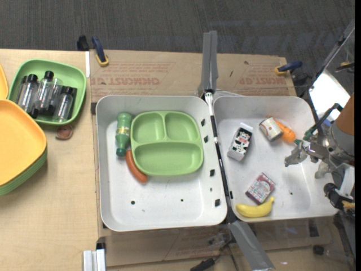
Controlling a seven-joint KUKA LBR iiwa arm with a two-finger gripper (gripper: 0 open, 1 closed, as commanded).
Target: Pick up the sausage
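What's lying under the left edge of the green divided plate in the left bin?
The sausage pokes out from beneath the green divided plate at its lower-left corner, beside the green bottle. How far it extends under the plate is hidden.

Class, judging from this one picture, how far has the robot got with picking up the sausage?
Nothing looks done yet. The sausage lies in the left bin, against the green divided plate. The hand is over the right bin, far from it. Reaching across, grasping and lifting all remain.
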